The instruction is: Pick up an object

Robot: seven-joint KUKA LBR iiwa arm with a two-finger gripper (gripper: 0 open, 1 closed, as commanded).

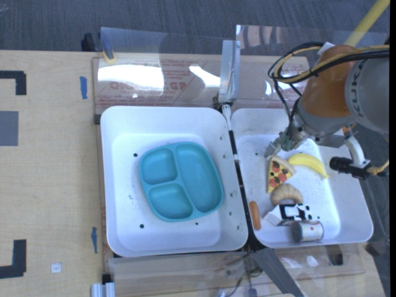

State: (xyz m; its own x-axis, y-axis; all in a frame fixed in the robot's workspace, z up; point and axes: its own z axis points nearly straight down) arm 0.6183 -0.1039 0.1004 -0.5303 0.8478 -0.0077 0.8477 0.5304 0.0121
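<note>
The right bin (346, 228) holds a pizza slice (278, 172), a yellow banana (307, 163), a brown croissant (286, 194), an orange hot dog (255, 215) by the left wall, a black and white block (292, 212) and a grey can (307, 231). My gripper (281, 145) hangs low in this bin, just above the pizza slice's tip and left of the banana. Nothing shows between its fingers.
The left bin (117, 129) carries a blue three-compartment plate (179, 181). A divider (235, 166) separates the bins. Clear plastic panels (161, 60) stand behind them. The arm's orange band (328, 82) and cables loom over the right bin's back.
</note>
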